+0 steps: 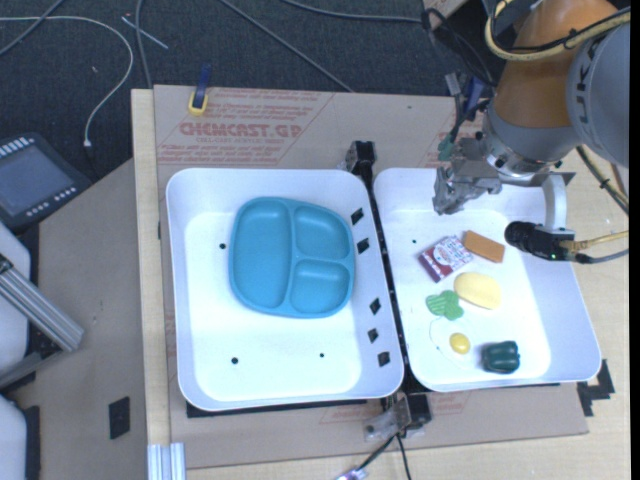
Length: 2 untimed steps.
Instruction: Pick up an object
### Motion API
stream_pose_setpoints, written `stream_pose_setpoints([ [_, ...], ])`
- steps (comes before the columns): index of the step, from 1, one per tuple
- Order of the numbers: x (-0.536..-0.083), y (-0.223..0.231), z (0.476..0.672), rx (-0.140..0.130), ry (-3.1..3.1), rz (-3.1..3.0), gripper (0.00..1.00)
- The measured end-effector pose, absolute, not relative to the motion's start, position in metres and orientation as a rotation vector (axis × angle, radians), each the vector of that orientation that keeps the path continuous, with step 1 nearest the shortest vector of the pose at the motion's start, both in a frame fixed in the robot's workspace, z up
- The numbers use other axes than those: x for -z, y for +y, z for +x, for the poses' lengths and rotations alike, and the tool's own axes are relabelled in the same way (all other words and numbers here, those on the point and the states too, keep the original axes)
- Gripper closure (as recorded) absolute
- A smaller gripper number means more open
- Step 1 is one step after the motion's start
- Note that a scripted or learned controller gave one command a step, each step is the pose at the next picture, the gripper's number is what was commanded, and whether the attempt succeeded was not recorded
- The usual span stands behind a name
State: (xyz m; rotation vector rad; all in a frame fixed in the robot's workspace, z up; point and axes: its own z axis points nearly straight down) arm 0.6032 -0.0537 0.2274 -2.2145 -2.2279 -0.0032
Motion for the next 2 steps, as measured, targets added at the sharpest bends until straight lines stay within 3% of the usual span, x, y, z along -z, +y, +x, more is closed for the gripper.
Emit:
stream_pose_setpoints([
  [2,-0.225,0.068,0.634,0.004,-2.228,-2.214,1.0],
])
